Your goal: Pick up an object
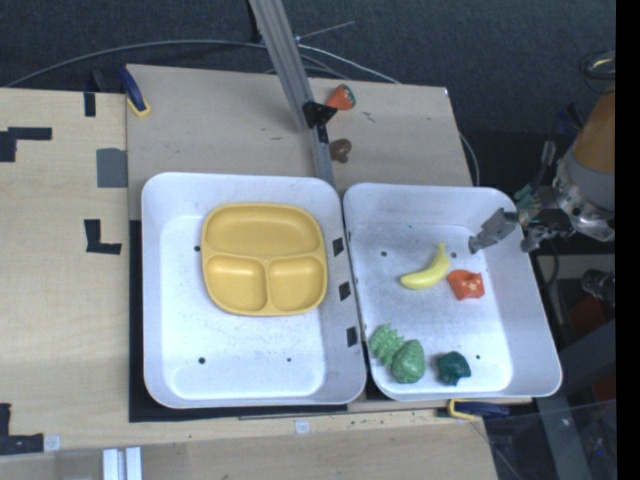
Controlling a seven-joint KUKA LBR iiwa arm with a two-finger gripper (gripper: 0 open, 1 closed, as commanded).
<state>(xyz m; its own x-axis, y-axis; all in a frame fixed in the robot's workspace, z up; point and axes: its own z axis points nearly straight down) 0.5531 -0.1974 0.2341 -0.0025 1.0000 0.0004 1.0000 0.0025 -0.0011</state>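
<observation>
The right bin (520, 308) holds a yellow banana (427, 268) near its middle, with a small red toy (466, 284) just right of it. Along the bin's front lie a light green bumpy piece (385, 342), a green rounded piece (408, 361) and a dark green piece (453, 367). My gripper (510, 235) hangs over the bin's upper right corner, above and to the right of the red toy. Its fingers stand open with nothing between them.
The left bin (165, 298) bears a yellow divided plate (265, 258) in its upper half. A grey pole (285, 43) slants up from the bench behind the bins, with a small red and brown fitting near its foot.
</observation>
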